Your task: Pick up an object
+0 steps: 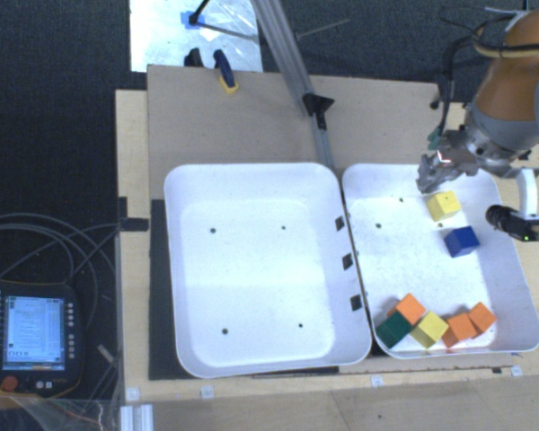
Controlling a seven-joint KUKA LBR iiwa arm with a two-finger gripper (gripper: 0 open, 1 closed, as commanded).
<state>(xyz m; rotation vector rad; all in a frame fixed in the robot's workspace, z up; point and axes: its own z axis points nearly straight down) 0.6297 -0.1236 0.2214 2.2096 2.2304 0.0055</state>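
Observation:
The right bin (377, 241) holds several small blocks. A yellow block (444, 206) lies near its far edge, with a blue block (461, 241) just below it. At the near edge sit an orange block (410, 309), a green block (393, 329), a yellow block (428, 329) and two more orange blocks (472, 321). My gripper (430, 180) hangs over the far part of the right bin, just up and left of the far yellow block. I see nothing held between its fingers.
The left bin (251, 268) lies beside the right one. A slanted grey pole (287, 52) crosses the bench behind the bins. A teach pendant (31, 330) and cables lie at the far left, off the bench.

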